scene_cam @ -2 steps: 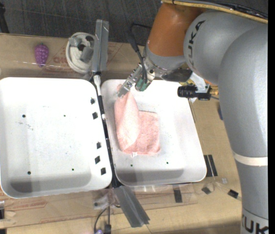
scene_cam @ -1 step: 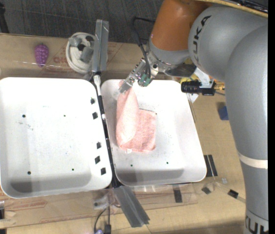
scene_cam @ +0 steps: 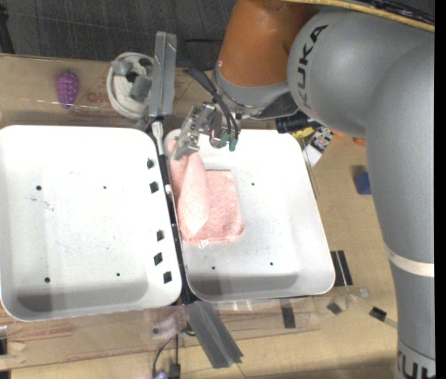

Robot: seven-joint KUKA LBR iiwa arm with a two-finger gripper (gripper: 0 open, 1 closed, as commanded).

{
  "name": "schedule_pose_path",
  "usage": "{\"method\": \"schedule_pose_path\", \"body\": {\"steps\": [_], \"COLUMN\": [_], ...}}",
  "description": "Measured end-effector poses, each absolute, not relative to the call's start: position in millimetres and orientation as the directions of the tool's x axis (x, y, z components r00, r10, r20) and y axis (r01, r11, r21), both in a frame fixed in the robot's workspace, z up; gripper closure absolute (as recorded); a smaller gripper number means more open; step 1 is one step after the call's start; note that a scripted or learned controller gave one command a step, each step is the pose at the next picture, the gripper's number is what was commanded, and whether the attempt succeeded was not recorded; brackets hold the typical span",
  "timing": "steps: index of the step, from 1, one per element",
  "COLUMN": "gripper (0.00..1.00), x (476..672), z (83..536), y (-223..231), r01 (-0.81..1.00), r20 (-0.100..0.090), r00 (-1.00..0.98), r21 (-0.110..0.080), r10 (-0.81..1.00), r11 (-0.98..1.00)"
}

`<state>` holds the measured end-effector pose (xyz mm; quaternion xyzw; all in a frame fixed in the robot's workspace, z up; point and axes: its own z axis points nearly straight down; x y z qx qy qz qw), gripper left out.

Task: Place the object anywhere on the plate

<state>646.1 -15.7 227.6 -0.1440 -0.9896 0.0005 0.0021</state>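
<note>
gripper (scene_cam: 193, 135) over right bin's (scene_cam: 286, 212) top-left | grip state unclear | pink cloth (scene_cam: 205, 200) prob. touching, just below

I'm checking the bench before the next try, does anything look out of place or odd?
Yes. A pink cloth-like object lies rumpled in the right bin, bunched against its left wall under the gripper. A purple grape-like item sits outside both bins on the cardboard behind the left bin. No spill.

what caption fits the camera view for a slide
KUKA arm lowers its gripper over a pink cloth lying in the right bin.
</note>
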Motion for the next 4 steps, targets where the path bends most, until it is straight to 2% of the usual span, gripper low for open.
{"method": "schedule_pose_path", "body": {"steps": [1,3,4], "gripper": [1.0,1.0,0.0], "x": [640.9,618.4,618.5], "z": [233,232,232], "y": [27,132,132], "r01": [-0.001,-0.007,-0.007], "r20": [0.005,0.002,0.001], "r00": [-1.0,-1.0,-1.0], "r21": [-0.001,-0.002,-0.002], "r10": [-0.001,-0.007,-0.007], "r11": [1.0,1.0,1.0]}}
